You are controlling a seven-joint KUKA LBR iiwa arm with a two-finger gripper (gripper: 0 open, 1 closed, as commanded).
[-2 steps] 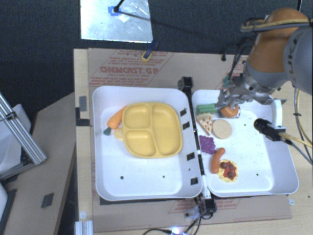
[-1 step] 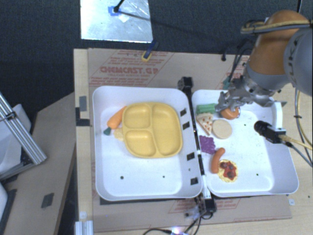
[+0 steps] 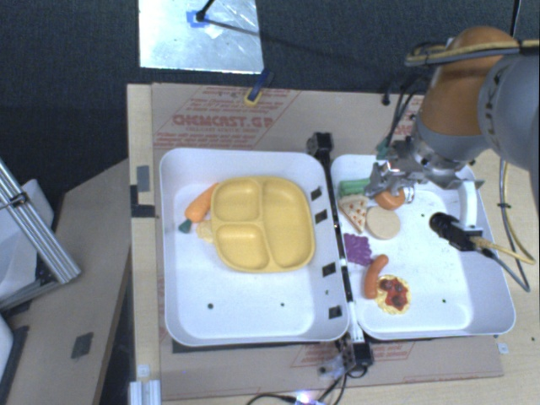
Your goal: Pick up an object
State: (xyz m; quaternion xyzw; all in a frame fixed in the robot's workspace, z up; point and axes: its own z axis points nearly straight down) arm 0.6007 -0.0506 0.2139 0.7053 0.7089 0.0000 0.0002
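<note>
The claw is down in the right bin, right over an orange round piece. Honestly can't tell if it's open or gripping. Nothing looks lifted yet, so the pick isn't done.

A dark blue carpet covers the floor around the bench. Far off lies a shiny metal plate with a black rod across it. At the left stand a wooden table and an aluminium frame.
</note>
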